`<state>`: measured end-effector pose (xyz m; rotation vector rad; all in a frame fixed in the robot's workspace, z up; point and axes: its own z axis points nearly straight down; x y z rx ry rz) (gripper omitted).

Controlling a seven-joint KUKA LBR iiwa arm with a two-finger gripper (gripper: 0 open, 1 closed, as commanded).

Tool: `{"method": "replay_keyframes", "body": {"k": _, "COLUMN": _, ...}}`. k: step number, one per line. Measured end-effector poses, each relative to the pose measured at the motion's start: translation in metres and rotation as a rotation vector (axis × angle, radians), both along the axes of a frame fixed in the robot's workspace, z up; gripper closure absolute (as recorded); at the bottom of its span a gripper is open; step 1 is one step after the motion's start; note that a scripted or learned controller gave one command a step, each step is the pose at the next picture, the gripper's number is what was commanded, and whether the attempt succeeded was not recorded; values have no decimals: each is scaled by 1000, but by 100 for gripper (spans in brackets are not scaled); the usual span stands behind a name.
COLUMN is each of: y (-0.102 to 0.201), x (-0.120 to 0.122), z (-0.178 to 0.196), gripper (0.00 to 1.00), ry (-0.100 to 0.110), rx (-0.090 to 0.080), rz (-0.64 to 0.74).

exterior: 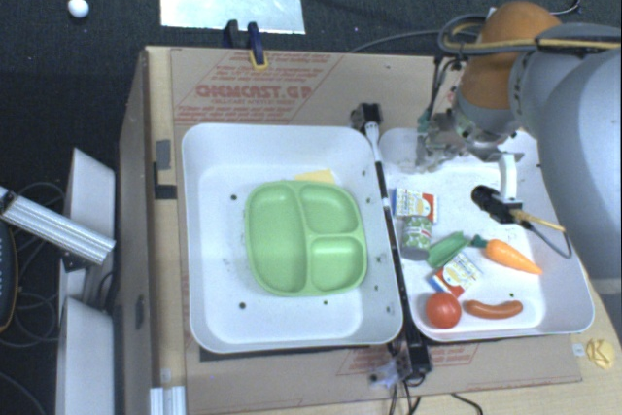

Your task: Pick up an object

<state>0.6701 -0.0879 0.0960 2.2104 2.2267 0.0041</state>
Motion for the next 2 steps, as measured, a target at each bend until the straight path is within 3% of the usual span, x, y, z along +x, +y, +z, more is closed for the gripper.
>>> {"method": "replay_keyframes", "body": {"k": 1, "y": 0, "x": 0, "z": 0, "gripper": 0, "ry": 0, "rx": 0, "rz": 0}}
{"method": "replay_keyframes", "body": {"k": 2, "y": -16, "x": -1, "z": -11, "gripper": 0, "ry": 2, "rx": 0, "rz": -7}}
